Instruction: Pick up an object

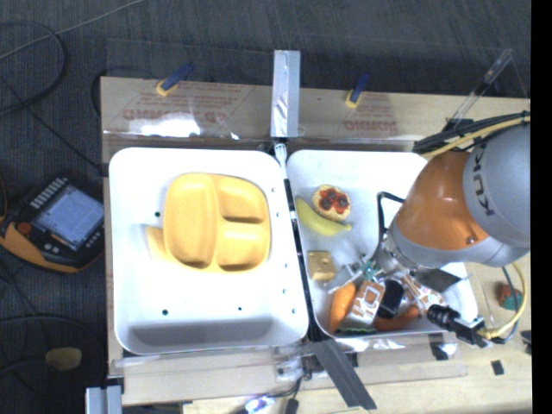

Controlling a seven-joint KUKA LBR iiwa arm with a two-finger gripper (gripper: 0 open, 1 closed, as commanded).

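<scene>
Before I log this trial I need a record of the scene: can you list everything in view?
white bins: two, side by side on the bench
divided tray: one, yellow, in the left bin
banana: one, yellow-green, right bin, by the divider
round pastry: one, tan with red topping, right bin, above the banana
tan block: one, right bin, middle left
carrot: one, orange, right bin, near corner
handheld device: one, orange and black, on the floor at left
clamps: two, blue and yellow, on the bench's far edge
arm: grey and orange, over the right bin
pincer: one, low beside the carrot
</scene>
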